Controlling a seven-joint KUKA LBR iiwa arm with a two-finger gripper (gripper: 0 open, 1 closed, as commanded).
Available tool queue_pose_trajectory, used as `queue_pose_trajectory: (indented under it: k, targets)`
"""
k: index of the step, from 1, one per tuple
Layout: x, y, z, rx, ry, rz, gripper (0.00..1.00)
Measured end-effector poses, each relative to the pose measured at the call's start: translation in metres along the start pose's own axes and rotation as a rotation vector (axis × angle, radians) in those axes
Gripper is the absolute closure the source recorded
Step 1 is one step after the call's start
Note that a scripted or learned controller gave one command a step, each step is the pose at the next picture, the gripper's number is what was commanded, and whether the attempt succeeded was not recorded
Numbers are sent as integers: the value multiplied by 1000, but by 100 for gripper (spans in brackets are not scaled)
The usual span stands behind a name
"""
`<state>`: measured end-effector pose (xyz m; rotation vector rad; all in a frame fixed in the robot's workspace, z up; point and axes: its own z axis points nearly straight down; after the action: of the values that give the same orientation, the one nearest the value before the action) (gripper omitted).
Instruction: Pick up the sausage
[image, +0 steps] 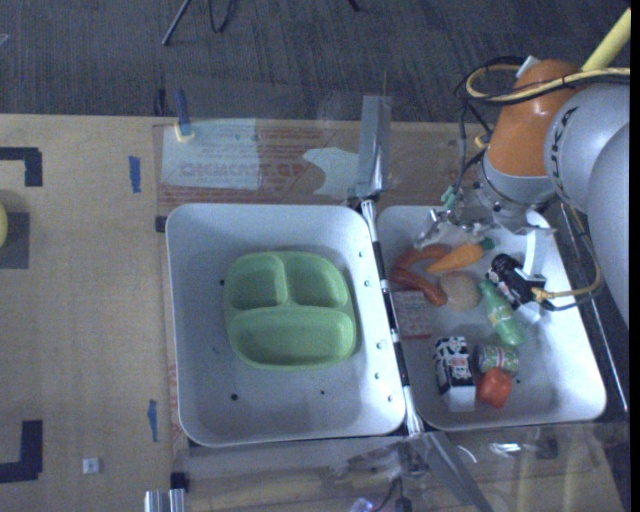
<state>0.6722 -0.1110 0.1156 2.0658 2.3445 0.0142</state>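
1. The sausage (418, 275) lay at about ten o'clock in the right bin (570, 385), just beside a carrot (457, 258)
2. The gripper (455, 222) hung at twelve o'clock over that bin, close above the carrot; whether it was clenched could not be told
3. A green divided plate (290, 308) sat in the left bin (190, 330)

Arm (590, 130): grey rounded casing, orange band (525, 120) above wrist. Black and yellow cables (490, 80) loop over the band. Dark lettering on casing.
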Motion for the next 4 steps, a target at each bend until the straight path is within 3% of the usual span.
queue_pose_trajectory:
  k: [1, 2, 3, 4]
  targets:
    - [12, -27, 30, 18, 6, 69, 0]
    - [10, -25, 17, 12, 4, 71, 100]
    - [11, -25, 17, 12, 4, 71, 0]
    - [43, -73, -72, 17, 7, 53, 0]
